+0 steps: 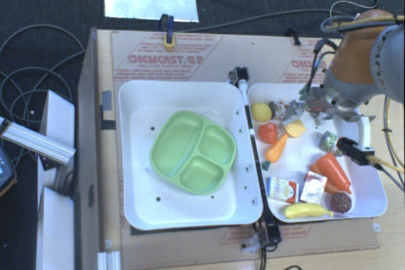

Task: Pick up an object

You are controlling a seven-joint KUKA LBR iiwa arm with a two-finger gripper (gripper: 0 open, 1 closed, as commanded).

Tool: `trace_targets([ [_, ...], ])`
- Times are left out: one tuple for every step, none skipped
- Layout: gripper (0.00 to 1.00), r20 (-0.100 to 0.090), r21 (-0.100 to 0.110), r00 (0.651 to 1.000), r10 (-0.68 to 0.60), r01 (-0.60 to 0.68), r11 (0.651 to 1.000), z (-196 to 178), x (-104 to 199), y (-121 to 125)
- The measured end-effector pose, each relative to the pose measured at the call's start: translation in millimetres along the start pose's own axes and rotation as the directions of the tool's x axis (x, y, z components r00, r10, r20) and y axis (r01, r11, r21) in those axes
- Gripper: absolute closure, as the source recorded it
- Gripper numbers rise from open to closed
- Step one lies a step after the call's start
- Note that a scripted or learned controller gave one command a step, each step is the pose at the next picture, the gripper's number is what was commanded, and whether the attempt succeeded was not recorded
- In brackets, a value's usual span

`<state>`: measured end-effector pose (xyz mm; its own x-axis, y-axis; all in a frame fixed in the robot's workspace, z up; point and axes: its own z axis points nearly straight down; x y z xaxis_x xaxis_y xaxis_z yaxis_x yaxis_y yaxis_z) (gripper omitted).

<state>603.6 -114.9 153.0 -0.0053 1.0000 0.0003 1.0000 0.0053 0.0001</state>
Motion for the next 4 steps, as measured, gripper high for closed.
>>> trace_targets([
  [0.0,0.001,-0.001,1.0,0.004,-0.004,1.0,68.8,-12.6,-1.7],
  [0.0,0.001,-0.005,1.0,0.001,-0.001,1.0,22.7,8.3,51.9],
  [0.0,0.003,-0.001,1.0,0.005,-0.005,1.0,66.8,3.9,-7.4],
  [1.0,0.002,-0.007,1.0,0.003,-0.003,1.0,54.4,4.8,-5.3],
])
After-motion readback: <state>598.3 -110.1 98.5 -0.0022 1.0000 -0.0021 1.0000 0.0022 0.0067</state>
